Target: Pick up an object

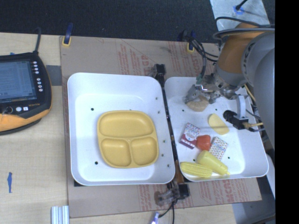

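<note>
A pale tan, rounded food piece [197, 105] lies at the far end of the right white bin [243, 164], directly under the tips of the claw [200, 95], which hangs low over it; whether the claw is spread or pressed together cannot be told from this slanted overhead view, and nothing is seen pinched between its parts. Counted outward from the claw, the right bin holds seven loose items: the tan piece below it, one pale yellow oval slice [217, 123] just nearer the camera and toward the arm's side, one small red-and-white packet [190, 135], one red piece [203, 142] touching a second, speckled packet [218, 147], and two yellow corn cobs [204, 167] lying against each other at the near rim. Bare white floor lies between the tan piece and the packets, and more along the bin's arm-side wall. On the claw's far side from the arm, past the divide where the two bins meet, the left white bin [81, 125] carries a single yellow three-compartment tray [127, 137] with open floor all around it. Well beyond that bin, one handheld control pendant [21, 90] rests on the bench edge. The grey arm with its orange band [236, 50] fills the corner behind the claw.
</note>
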`<state>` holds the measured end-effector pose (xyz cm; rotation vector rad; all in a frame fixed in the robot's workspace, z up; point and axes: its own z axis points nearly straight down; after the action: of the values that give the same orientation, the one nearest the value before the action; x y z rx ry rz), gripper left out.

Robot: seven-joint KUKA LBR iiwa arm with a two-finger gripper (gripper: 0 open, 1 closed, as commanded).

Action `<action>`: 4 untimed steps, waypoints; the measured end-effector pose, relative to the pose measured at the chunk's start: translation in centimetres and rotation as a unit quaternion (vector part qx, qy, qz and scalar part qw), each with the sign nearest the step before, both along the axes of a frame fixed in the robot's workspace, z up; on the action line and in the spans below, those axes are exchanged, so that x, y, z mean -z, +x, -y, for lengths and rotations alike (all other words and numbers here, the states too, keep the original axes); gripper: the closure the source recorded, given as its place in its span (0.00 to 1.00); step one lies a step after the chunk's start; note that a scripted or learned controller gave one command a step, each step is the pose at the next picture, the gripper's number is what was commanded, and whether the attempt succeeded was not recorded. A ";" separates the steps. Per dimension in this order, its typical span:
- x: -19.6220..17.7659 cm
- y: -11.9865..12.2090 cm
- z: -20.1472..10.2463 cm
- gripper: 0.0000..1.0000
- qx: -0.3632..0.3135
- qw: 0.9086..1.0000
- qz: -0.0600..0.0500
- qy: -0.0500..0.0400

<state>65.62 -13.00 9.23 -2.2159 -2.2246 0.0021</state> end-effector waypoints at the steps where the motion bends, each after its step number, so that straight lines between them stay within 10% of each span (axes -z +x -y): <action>1: -1.1 0.0 0.0 1.00 -0.002 1.000 0.000 0.000; 2: -10.1 -1.7 -5.0 1.00 0.000 1.000 0.001 0.000; 4: -12.1 -6.6 -13.1 1.00 0.000 1.000 0.000 0.000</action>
<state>59.05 0.08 21.38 -2.2152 -2.2258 0.0030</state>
